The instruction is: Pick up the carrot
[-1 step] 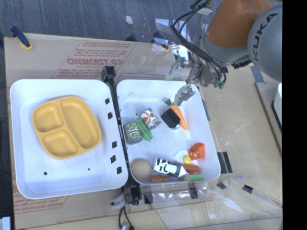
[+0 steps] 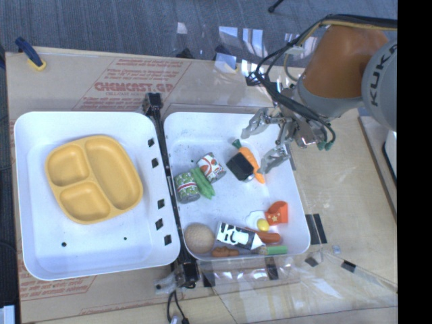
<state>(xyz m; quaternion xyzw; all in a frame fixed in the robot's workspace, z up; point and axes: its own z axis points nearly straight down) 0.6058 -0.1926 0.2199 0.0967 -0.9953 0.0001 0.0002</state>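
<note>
Carrot [image 2: 251, 160]: it lies in the right bin [image 2: 202, 123], in the far right part, leaning against a black block [image 2: 239, 167]. The green top points far-left and the orange tip points near-right.
Gripper [image 2: 268, 140]: it hangs over the far right part of the right bin, just above and beside the carrot. The 2 fingers [image 2: 255, 124] are spread wide apart, 1 on the far side and 1 on the near-right side. Nothing is between them.
Step, as I judge: the arm is lining up over the carrot, so the fingers stand open to take it from both sides. The carrot is not yet lifted.
Risk: the black block touches the carrot, so a finger may land on the block or push both things together.
Other things in right bin: a can [image 2: 187, 187], a green piece [image 2: 204, 182], a small jar [image 2: 211, 167], a red piece [image 2: 277, 212], a round ball [image 2: 198, 237].
Left bin [image 2: 30, 248]: it holds a yellow tray [image 2: 94, 178] with 3 compartments, well apart from the work.
</note>
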